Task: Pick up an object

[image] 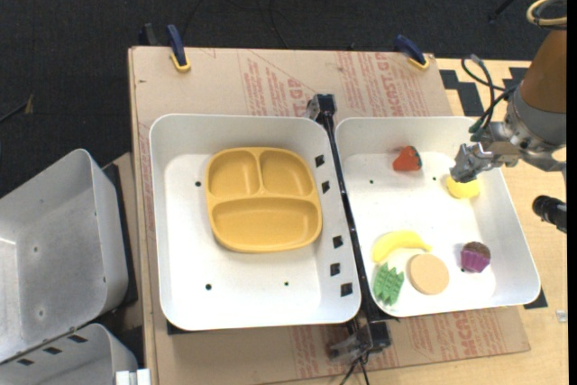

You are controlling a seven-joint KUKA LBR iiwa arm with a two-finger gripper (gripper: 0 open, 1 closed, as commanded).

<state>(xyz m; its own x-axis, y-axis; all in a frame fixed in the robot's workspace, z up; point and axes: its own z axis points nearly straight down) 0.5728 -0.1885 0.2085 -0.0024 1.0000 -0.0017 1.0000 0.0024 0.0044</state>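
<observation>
Grey arm's two-finger gripper (471,165) sits low over the right shallow white bin (505,221), directly above and touching a small yellow rounded toy (464,187) near the bin's far right side; finger state cannot be told from here. Same bin holds a red toy piece (407,159), yellow plastic banana (400,243), green leafy toy (389,283), tan round disc (427,273), purple lump (475,257). Left white bin (180,221) carries a yellow three-compartment plastic tray (264,198).

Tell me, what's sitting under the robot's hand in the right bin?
A small yellow object lies on the floor of the right bin, directly below the hand. Its lower part shows; the hand covers its top, so its full shape and any contact cannot be made out.
</observation>
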